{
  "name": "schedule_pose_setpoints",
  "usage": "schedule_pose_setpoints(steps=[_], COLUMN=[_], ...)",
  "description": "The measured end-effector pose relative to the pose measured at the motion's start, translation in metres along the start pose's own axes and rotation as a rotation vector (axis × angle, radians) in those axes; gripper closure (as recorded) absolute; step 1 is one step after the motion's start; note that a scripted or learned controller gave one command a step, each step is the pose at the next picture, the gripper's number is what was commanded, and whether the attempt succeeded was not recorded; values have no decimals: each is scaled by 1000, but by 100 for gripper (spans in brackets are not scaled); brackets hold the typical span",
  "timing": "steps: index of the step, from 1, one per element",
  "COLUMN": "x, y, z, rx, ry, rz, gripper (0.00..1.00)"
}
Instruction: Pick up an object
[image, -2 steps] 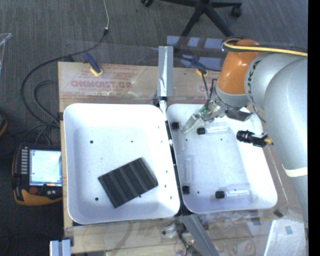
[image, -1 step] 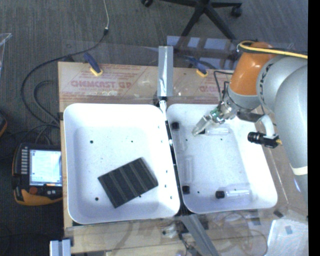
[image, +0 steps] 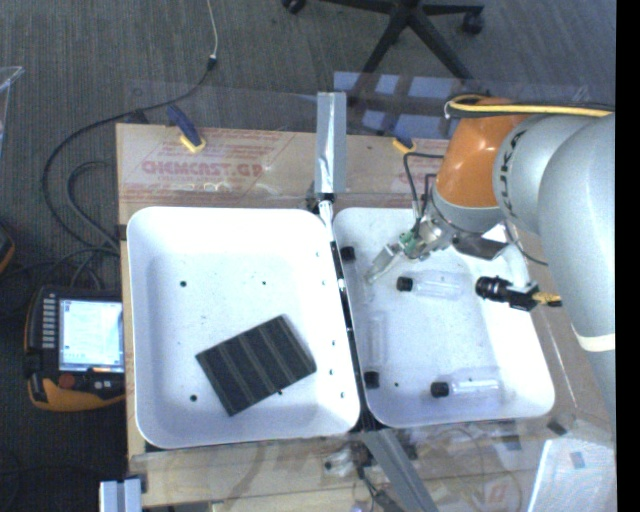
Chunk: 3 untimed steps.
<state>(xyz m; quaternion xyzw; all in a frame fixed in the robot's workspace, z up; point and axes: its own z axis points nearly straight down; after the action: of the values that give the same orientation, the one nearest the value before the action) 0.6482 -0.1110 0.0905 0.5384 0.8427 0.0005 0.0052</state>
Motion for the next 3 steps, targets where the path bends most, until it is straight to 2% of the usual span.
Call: schedule_pose_setpoints(steps=[1,2,3], x=[-19,10,27], y=[-70,-32,-71], z=[-1,0,-1], rx=[-3,-5,-6], ry=[0,0,-1], rz=[-23,-43,-63], gripper=[0,0,0])
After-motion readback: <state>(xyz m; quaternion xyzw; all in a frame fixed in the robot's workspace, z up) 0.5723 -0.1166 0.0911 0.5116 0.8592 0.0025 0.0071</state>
